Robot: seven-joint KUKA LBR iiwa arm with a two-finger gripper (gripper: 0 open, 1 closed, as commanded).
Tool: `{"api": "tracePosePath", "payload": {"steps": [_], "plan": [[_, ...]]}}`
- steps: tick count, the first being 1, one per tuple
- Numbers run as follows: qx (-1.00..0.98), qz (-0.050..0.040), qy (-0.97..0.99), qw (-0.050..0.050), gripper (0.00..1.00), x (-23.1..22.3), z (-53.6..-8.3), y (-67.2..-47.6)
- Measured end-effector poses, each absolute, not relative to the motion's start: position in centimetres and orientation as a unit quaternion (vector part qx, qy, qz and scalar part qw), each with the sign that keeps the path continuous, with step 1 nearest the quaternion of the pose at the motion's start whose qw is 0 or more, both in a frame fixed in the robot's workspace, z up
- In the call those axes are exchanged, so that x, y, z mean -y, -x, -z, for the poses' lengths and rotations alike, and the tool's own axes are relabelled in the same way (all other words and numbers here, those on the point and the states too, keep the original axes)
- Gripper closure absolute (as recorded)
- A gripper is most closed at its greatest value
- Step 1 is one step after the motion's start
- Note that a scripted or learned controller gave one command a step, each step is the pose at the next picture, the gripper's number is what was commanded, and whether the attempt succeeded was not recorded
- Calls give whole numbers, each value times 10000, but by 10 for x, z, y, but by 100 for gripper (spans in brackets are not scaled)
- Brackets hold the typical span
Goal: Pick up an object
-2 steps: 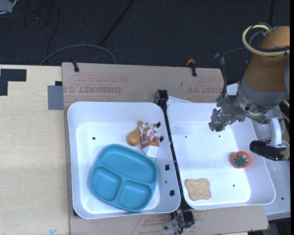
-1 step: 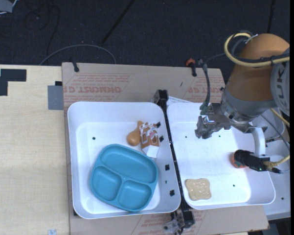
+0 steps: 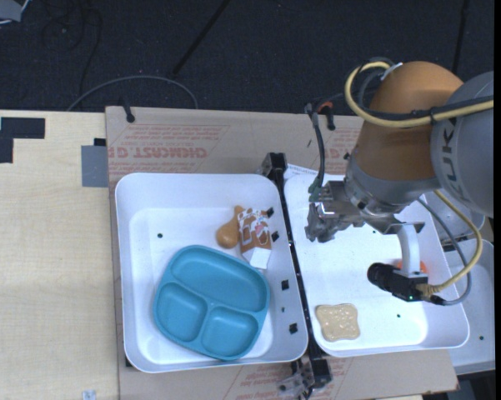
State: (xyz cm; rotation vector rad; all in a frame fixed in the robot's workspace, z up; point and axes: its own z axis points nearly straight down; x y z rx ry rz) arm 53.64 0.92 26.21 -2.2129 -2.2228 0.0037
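Gripper (image 3: 320, 223) hovers over the right bin (image 3: 450, 333), finger spacing indiscernible, nothing visibly held; the toast slice (image 3: 338, 322) lies nearer, slightly right.

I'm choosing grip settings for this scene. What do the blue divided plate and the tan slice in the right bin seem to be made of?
The blue divided plate looks like molded plastic: uniform color, soft sheen, rounded compartment ridges. The tan slice looks like a toy piece of toast, probably matte plastic or foam; its speckled pale face and darker rim suggest that, but the view is too coarse to tell which.
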Motion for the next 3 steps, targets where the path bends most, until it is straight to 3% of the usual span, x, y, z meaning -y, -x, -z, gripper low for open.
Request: {"api": "tracePosePath", "payload": {"steps": [2, 3], "plan": [[7087, -22, 7055, 30, 100, -111, -231, -509], [7073, -21, 7069, 18, 0, -109, -232, -509]]}}
